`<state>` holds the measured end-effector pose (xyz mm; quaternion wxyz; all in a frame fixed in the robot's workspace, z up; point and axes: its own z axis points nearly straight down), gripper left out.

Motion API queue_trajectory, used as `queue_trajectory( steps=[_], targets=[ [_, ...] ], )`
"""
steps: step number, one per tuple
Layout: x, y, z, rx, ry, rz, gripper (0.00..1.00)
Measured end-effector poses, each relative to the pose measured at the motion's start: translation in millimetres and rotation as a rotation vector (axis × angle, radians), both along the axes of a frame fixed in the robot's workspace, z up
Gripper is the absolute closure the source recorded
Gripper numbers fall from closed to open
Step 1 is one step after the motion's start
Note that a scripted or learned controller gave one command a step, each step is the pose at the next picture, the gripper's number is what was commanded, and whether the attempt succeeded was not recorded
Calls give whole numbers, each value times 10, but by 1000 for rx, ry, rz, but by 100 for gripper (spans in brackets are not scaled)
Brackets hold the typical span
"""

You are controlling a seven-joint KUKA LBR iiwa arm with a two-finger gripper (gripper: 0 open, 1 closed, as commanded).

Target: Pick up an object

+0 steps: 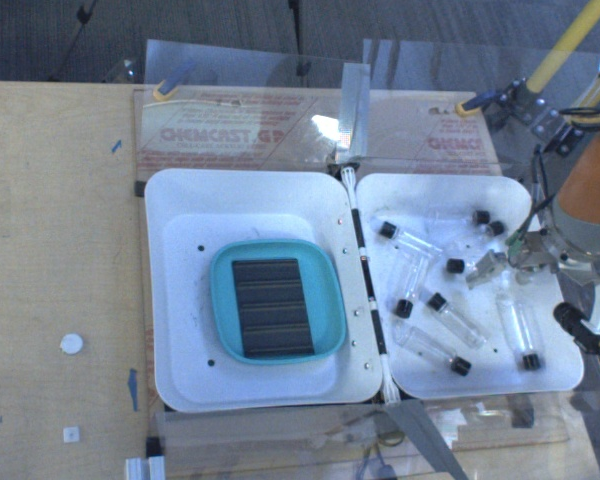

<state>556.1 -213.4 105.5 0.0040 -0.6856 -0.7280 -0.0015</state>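
From above, the wooden tabletop [50, 218] carries two shallow white bins side by side, and places here are given relative to the right bin [405, 368]. Just to its left, touching along a shared edge, sits the left bin [175, 208], which holds a teal tray [225, 278] with a dark ribbed insert [272, 308] lying in it.

Inside the right bin lie several clear vials with black caps, scattered and pointing different ways. One vial [405, 240] lies in its upper left part, another [408, 290] lies just below that near its left wall, a third [450, 318] lies near its middle, a fourth [432, 353] lies toward its lower edge, and a fifth [523, 333] lies upright in the picture near its lower right corner. Their glass bodies are hard to make out against the white floor; mostly the caps show.

The claw [492, 266] hangs low over the right half of the right bin, among the vials. It is small and blurred, and whether it is spread or closed on anything cannot be told. The arm [590, 193] behind it is cut off at the picture's right side.

A clear sheet [240, 133] with faint red lettering lies just beyond the right bin's far edge.
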Motion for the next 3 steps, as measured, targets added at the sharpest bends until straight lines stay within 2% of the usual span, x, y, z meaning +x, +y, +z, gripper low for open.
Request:
queue_trajectory(
  steps=[1,2,3],
  targets=[
    [364,62,-178,0,-9,32,0],
    [367,72,-87,1,-9,33,100],
    [902,495,1002,-10,-7,-24,100]
  ],
)
